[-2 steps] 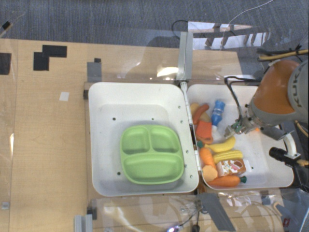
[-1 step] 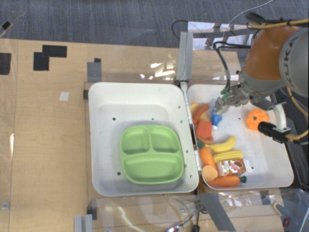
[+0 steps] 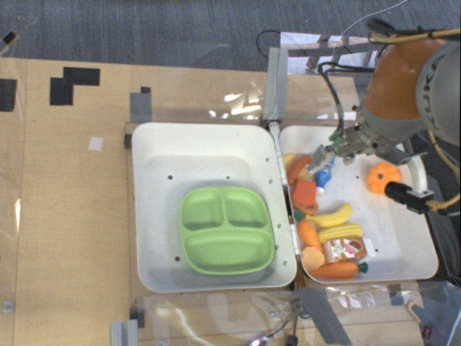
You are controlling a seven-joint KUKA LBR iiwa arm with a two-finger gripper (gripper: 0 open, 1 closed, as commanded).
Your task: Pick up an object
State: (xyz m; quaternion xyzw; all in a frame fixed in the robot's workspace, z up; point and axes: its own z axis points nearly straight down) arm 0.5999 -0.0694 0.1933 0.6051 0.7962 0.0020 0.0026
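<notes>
The right bin (image 3: 403, 229) holds a heap of toy food along its left side. A blue and white bottle (image 3: 323, 174) lies near a red piece (image 3: 305, 194), with a yellow banana (image 3: 332, 215) below them. Further toward the front are a carrot (image 3: 308, 232), a yellow and red carton (image 3: 343, 246) and another orange carrot (image 3: 334, 269). An orange fruit (image 3: 381, 178) sits alone at the right. My gripper (image 3: 333, 151) hangs low over the bin's back left part, just above the blue bottle.
The left bin (image 3: 166, 164) holds a green divided plate (image 3: 227, 230). A metal divider (image 3: 274, 92) runs between the bins at the back. The arm's wrist and cables cover the right bin's back right corner.
</notes>
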